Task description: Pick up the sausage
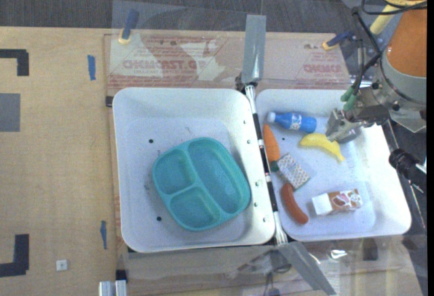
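Observation:
The sausage (294,205) is a short reddish-brown link lying near the front left of the right bin (386,220). My gripper (343,129) hovers over the back of that bin, just above the right end of a yellow banana (322,145). It is well behind and to the right of the sausage. Nothing shows between its fingers.
In the right bin also lie a blue bottle (295,121), an orange carrot (272,144), a small checkered packet (293,170) and a white and red carton (336,202). The left bin (135,118) holds a teal divided plate (200,183). Cables hang at the right.

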`<state>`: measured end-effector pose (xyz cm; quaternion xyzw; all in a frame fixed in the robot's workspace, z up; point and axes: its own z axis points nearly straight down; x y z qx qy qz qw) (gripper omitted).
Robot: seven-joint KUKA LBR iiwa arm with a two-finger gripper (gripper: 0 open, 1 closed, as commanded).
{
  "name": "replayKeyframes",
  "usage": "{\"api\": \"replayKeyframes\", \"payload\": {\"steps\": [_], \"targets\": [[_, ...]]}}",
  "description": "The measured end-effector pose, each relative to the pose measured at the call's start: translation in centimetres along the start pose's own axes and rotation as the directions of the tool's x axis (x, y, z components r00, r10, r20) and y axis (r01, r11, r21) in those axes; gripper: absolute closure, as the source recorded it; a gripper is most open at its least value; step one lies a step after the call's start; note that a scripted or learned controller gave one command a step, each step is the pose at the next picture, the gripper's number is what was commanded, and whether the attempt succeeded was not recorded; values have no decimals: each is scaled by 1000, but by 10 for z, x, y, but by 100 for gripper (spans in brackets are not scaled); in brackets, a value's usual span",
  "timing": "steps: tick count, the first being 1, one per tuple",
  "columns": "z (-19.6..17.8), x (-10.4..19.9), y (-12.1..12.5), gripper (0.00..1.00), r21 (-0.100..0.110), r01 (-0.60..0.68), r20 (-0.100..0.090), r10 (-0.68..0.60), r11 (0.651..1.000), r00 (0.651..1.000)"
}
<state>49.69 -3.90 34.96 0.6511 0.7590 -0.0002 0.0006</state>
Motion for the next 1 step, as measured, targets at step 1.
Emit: {"api": "replayKeyframes", "payload": {"steps": [1], "targets": [[92,62,-8,100,0,139,-1,-139,990,990]]}}
